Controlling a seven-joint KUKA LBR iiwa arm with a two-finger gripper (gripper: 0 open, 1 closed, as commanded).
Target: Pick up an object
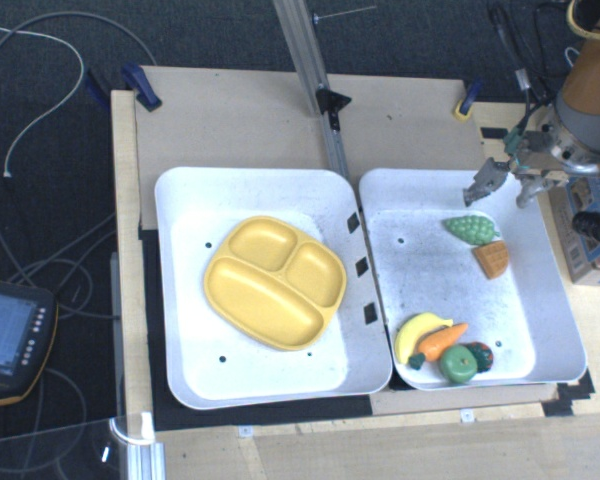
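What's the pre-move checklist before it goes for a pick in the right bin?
1. Gripper open: ok, fingers spread.
2. Nothing between fingers: ok.
3. Nearest target, green leafy piece, unobstructed: ok.
4. Gripper directly over it: not ok, sits up and to the right near the right bin back edge.
5. Brown block apart from green piece: cannot tell, very close.
6. Banana, carrot and green round piece separated: not ok, clustered.

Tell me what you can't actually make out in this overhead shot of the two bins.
- Arm: cut off by the right edge of the camera view beyond its wrist.
- Dark item behind the green ball: mostly covered by it, unidentifiable.
- Banana: partly covered by the carrot.
- Tablet: cut by the left edge, screen too small to read.
- Green leafy piece: too small to identify.
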